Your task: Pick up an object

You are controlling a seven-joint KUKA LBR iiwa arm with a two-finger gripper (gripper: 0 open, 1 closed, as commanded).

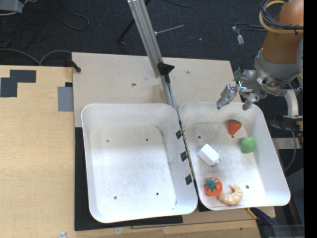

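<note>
Your tool (237, 97) hangs above the far rim of the right bin (277, 182), fingers spread wide with nothing between them. Just nearer than the tool, inside that bin, lies a strawberry (234, 127); beyond it come a green ball (248, 144), white block (208, 154), tomato (213, 186) and croissant (231, 195).

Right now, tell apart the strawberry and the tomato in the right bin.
The strawberry lies near the bin's far end, close under the gripper; the tomato lies at the near end, touching the croissant. The strawberry is smaller and tapered; the tomato is rounder and bigger. Both are red with green tops.
</note>
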